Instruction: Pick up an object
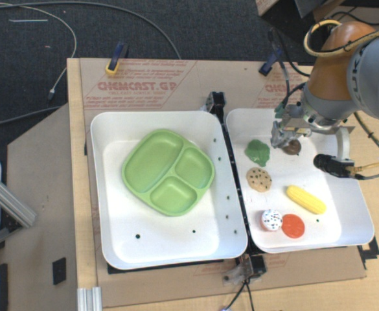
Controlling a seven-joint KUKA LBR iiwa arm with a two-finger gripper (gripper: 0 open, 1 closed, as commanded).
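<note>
My gripper [284,138] hangs low over the back of the right bin [351,229], pointing down. A small brown object [293,148] lies right beside its tip, partly hidden by it. A green leafy piece [257,151] sits just to the gripper's left. In front of that are a speckled cookie [259,179], a yellow banana-like piece [306,199], a white spotted die [271,220] and an orange-red disc [293,227]. I cannot tell whether the brown object is touched.
The left bin [111,238] holds a green divided plate [168,172]. A black divider [231,173] runs between the bins. A black part with a cable [335,165] juts from the wrist over the right bin. Blue clamps [116,57] sit at the board's back edge.
</note>
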